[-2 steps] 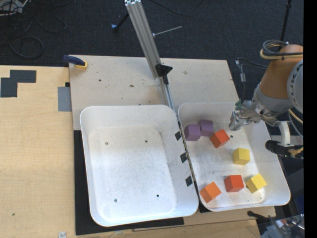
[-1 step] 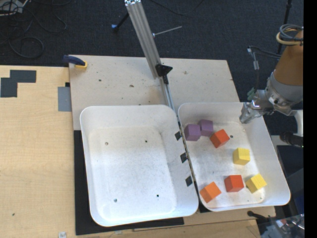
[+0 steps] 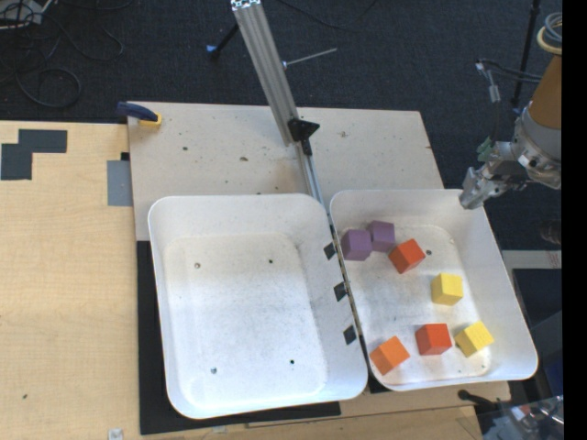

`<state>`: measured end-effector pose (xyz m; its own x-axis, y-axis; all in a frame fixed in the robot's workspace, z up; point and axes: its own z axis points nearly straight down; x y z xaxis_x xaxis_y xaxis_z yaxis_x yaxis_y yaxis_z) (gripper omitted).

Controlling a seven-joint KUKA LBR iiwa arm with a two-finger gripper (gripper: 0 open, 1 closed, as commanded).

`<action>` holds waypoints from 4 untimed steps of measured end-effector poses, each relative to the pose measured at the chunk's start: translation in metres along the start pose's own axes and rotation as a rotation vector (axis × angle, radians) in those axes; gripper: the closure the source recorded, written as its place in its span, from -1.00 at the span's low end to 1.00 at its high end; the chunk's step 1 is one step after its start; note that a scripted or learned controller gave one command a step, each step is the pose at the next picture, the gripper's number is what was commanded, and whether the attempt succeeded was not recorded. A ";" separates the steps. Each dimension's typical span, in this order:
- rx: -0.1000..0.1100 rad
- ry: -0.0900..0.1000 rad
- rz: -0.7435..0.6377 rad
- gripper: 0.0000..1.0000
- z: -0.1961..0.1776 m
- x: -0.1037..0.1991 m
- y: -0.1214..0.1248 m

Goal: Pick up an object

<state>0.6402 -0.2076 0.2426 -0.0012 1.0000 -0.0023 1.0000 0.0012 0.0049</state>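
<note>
Hovering at 1 o'clock over the right bin, the end effector, grip state unclear, is facing 7 blocks, seemingly light, rigid, best pinched across flat sides.

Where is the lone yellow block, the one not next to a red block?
In the camera view, the yellow block lies in the right bin, near its right wall, below and right of the upper red block.

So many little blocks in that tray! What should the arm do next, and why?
Probably swing the gripper leftward and down over the right white bin, toward the yellow cube. The gripper hangs beyond the bin's upper right corner, and that cube stands apart from the others.
</note>
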 end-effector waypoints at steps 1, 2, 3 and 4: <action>0.003 0.002 0.000 1.00 -0.034 -0.001 0.001; 0.007 0.004 -0.004 1.00 -0.038 0.050 -0.005; 0.008 0.005 -0.003 1.00 -0.040 0.102 -0.012; 0.009 0.005 -0.003 1.00 -0.041 0.152 -0.017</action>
<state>0.6229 -0.0556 0.2828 -0.0042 1.0000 0.0026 1.0000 0.0042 -0.0037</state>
